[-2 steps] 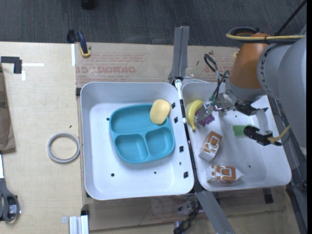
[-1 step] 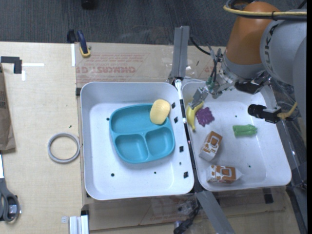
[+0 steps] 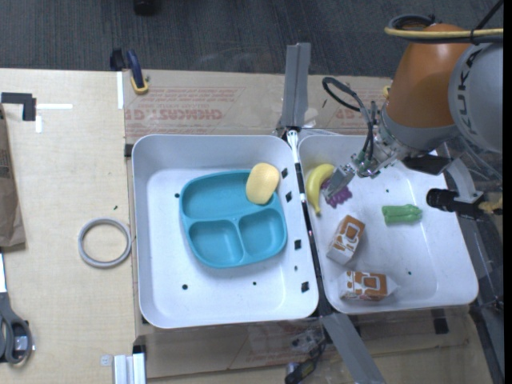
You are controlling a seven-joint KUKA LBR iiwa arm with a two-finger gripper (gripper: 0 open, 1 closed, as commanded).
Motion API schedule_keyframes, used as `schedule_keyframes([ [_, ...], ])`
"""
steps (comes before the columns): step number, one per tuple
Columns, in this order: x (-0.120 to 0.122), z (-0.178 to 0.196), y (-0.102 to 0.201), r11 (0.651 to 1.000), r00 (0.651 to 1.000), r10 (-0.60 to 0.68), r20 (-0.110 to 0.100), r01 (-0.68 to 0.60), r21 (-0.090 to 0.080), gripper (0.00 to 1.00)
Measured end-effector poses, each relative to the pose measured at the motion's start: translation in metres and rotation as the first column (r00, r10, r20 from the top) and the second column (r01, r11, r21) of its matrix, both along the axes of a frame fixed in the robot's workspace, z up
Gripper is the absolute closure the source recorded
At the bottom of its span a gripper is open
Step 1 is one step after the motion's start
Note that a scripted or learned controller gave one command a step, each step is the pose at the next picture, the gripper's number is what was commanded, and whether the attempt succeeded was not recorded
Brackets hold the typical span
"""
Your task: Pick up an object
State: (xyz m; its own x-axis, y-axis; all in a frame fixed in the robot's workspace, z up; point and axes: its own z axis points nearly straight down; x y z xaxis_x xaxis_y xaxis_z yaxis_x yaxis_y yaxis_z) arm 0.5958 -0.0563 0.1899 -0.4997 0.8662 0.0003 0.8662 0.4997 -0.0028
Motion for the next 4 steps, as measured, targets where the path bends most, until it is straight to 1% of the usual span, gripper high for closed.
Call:
schedule_keyframes([
  [1, -0.022, 0.0, -0.027, 0.991, 0.991, -0.136, -0.001, 0.136, 0.0, 0.0],
  [2, -0.058, 0.0, 0.009, 0.987, 0.987, -0.16, -0.001, 0.16, 0.0, 0.0],
  [3, 0.016, -0.099, -0.044, 0.99, 0.99, -0.139, 0.003, 0.139, 0.0, 0.0],
  [4, 0.03, -0.099, -0.097, 0.981, 0.981, -0.195, 0.003, 0.195, 0.0, 0.0],
])
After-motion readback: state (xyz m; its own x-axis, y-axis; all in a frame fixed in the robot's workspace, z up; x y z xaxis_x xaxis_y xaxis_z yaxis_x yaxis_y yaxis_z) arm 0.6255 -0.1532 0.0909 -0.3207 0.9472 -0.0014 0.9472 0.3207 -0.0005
